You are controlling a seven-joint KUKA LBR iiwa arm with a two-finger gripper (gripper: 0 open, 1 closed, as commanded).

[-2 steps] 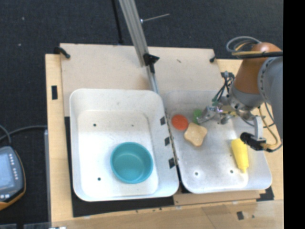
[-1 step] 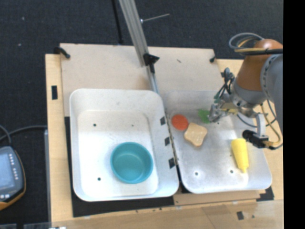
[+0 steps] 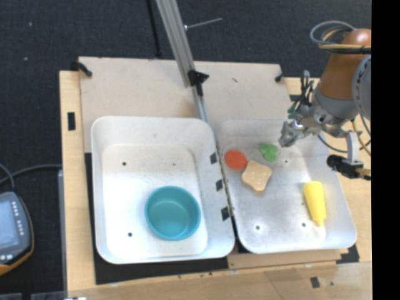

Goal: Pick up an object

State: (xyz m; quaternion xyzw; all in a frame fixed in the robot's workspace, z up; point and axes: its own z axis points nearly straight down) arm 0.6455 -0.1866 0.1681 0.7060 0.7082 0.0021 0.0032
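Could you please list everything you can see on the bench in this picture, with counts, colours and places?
Bins: 2, white, side by side on the bench; left bin, right bin.
Bowl: 1, teal, left bin, near front.
Round piece: 1, orange-red, right bin, by its left wall.
Tan piece: 1, beige, right bin, touching the round piece.
Green piece: 1, green, right bin, beside the tool.
Yellow piece: 1, yellow, right bin, right side.
Metal rail: 1, grey, slanting behind the bins.
Handheld device: 1, grey and orange, left edge.
Arm: 1, grey and orange.
Tool: 1, over the right bin.

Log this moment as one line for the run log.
gripper: over right bin, beside green piece | holding: nothing seen | right bin: orange piece, tan piece, yellow piece | left bin: teal bowl
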